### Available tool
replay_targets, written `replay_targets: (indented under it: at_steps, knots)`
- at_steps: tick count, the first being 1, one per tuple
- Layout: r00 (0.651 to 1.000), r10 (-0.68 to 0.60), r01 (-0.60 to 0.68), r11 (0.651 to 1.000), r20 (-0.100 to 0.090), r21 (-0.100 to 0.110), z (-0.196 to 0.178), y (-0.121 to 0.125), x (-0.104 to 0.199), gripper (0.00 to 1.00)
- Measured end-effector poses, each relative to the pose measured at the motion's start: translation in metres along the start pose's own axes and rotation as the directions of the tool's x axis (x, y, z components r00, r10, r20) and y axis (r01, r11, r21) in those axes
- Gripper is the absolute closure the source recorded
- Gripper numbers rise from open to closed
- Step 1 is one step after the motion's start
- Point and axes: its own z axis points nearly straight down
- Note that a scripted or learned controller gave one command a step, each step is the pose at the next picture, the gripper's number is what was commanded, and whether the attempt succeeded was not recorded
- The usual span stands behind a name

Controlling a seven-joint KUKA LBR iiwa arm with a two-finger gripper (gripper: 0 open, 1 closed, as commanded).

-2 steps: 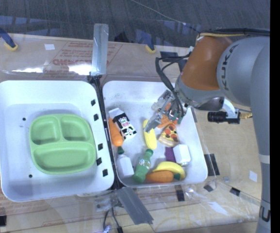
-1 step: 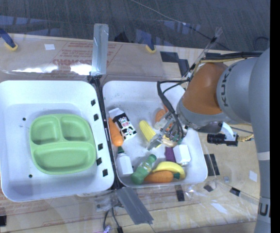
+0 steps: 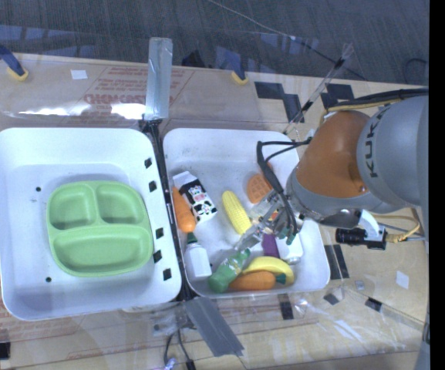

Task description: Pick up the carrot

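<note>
- Pincer [image 3: 272,223]: state cannot be determined.
- Carrot [image 3: 183,210] lies at 9 o'clock, against the bin wall [image 3: 168,206].
- Risk: wall contact, or grasping the neighbouring milk carton [image 3: 197,199].

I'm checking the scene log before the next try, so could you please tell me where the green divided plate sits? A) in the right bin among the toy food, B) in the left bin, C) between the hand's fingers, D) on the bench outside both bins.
B: the green divided plate lies flat on the floor of the left bin, apart from the carrot in the right bin.
</note>
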Motion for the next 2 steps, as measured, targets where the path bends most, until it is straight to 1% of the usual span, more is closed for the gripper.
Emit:
replay_targets:
  at_steps: [1, 2]
  knots:
    - [0.997, 0.076, -0.076, 0.997, 0.001, 0.0, 0.018, 0.009, -0.058, 0.0]
    - [0.998, 0.068, -0.068, 0.998, 0.003, -0.002, 0.007, 0.011, -0.059, 1.0]
